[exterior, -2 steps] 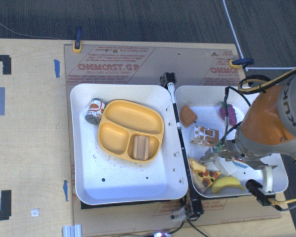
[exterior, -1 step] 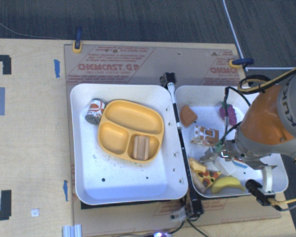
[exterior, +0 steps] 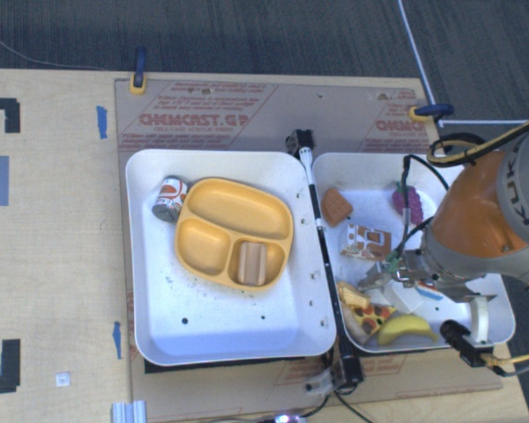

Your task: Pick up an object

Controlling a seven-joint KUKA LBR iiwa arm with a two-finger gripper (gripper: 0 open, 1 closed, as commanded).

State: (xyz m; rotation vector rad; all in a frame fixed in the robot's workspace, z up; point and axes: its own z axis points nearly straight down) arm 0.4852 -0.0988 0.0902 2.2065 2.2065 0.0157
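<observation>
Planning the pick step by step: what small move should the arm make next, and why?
Probably a short descent. The end effector hangs over the right bin, above the clutter beside the banana, with nothing visibly held.

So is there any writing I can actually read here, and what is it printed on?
"CHEMCAST GP": red print on the brown sheet under the bins, repeated across it; only the copy at upper left reads clearly.
"KU": black letters on the grey arm, cut off at the edge.
Small can beside the yellow tray: label too blurred to read.
Small printed carton in the right bin: too small to read.
</observation>
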